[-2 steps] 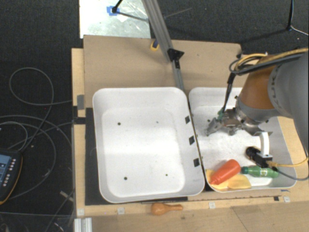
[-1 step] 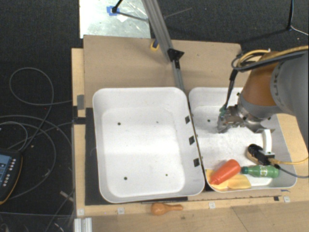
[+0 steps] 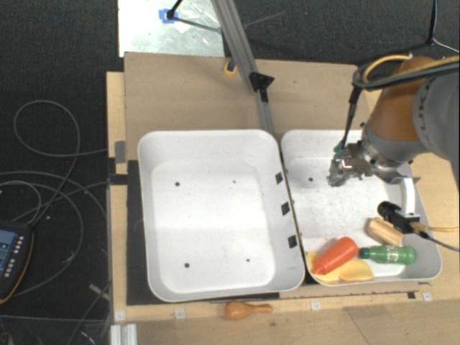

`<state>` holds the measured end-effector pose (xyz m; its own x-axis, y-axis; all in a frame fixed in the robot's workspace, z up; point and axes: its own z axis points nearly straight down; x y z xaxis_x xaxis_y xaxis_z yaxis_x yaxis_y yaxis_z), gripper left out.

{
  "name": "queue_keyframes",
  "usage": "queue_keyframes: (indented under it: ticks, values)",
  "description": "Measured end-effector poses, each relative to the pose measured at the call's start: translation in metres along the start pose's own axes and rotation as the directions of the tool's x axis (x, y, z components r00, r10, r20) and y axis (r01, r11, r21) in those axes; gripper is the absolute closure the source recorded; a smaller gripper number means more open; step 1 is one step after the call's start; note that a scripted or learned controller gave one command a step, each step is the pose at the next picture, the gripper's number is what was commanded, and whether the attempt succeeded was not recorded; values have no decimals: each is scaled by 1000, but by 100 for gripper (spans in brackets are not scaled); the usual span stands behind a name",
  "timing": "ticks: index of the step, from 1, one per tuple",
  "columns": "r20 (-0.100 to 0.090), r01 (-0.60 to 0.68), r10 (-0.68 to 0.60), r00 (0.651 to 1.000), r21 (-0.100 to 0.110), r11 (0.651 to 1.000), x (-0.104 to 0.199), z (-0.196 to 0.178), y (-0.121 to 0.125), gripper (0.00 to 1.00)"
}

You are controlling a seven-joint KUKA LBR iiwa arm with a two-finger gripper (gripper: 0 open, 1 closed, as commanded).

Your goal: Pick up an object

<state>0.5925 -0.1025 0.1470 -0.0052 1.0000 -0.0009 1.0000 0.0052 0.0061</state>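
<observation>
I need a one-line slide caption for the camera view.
Gripper over the right bin, whose near edge holds an orange toy, green bottle, yellow piece and tan block.

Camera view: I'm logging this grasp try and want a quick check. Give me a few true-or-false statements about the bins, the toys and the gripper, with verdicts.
1. A tan pear-shaped toy lies on the bench, outside the left bin. True.
2. The green bottle lies in the right bin. True.
3. The orange carrot lies in the left bin. False: it lies in the right bin, beside the green bottle.
4. The gripper holds the green bottle. False: the gripper hangs over the far part of the right bin, apart from the green bottle.
</observation>
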Motion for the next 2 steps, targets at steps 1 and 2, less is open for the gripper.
queue_keyframes:
  ticks: [1, 2]
  values:
    - [1, -1, 1, 1000, -2, 1000, -7, -61, -2, 100]
    - [0, 0, 0, 1000, 2, 1000, -7, -78, -1, 100]
